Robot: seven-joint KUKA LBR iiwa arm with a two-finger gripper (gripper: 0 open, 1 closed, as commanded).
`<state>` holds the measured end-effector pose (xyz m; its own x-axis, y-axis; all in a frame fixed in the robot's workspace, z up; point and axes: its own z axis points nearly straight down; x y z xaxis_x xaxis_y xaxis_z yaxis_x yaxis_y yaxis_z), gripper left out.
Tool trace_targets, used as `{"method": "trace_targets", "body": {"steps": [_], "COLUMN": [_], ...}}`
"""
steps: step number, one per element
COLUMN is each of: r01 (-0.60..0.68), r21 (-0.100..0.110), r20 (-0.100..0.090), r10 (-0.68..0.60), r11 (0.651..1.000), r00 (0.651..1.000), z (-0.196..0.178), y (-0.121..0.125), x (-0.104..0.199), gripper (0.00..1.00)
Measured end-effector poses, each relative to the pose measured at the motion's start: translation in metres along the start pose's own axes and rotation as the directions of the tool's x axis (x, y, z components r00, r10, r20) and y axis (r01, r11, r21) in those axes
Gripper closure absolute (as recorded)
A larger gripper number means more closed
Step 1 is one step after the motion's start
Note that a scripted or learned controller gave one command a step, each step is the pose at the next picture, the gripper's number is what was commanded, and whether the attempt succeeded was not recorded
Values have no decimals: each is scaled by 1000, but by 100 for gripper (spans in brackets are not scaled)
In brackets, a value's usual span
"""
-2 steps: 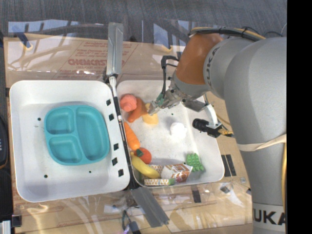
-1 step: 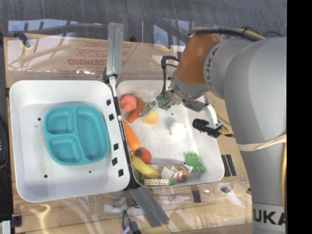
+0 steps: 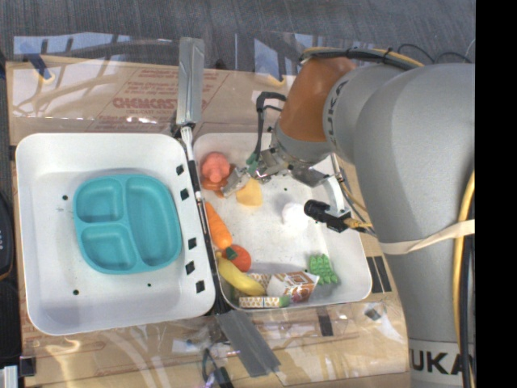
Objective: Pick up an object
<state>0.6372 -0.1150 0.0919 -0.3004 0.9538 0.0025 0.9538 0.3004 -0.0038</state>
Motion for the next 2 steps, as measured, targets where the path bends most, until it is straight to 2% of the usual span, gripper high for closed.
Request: {"method": "trace_targets", "body": {"steps": [1, 2], "r01": [3, 182], "r21": [0, -5], "r20": [0, 5], "r10": [-3, -182], "r11": [1000, 983], "r00": [1000, 983], "z": [-11, -87], "y": [0, -24], "x": [0, 18], "gripper": [100, 100]}}
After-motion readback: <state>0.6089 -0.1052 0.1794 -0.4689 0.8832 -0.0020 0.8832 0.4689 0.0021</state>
